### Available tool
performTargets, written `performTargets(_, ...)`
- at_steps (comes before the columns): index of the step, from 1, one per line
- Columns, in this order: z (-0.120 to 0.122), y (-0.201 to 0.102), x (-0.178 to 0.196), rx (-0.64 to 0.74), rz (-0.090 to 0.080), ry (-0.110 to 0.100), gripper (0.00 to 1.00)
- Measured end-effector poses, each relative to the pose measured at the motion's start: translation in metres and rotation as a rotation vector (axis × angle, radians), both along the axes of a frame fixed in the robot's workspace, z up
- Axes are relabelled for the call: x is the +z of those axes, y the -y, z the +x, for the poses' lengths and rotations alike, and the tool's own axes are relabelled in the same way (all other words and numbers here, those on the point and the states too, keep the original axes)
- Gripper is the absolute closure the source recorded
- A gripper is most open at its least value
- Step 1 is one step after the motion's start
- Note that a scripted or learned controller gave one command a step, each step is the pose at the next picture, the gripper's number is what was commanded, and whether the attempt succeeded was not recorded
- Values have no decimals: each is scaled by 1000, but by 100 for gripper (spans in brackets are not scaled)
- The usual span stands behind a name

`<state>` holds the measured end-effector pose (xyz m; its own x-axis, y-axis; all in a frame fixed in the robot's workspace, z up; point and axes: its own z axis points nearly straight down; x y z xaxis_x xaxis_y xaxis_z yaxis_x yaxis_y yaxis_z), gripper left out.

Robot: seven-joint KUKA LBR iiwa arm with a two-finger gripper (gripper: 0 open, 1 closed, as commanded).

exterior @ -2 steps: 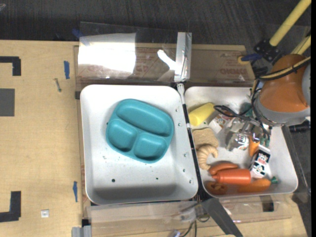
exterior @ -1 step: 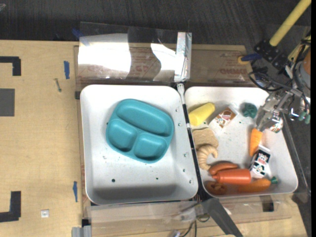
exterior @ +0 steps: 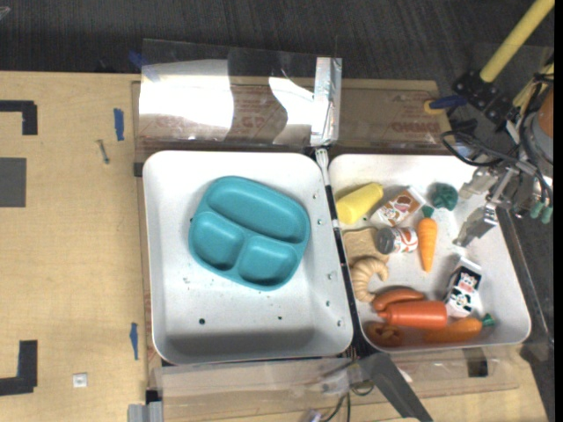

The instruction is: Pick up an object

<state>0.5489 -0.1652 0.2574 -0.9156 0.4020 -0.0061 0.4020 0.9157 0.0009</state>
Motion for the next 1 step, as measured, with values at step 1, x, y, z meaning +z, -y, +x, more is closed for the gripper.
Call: performTargets(1,-7,35,-162,-297,2,1,0)
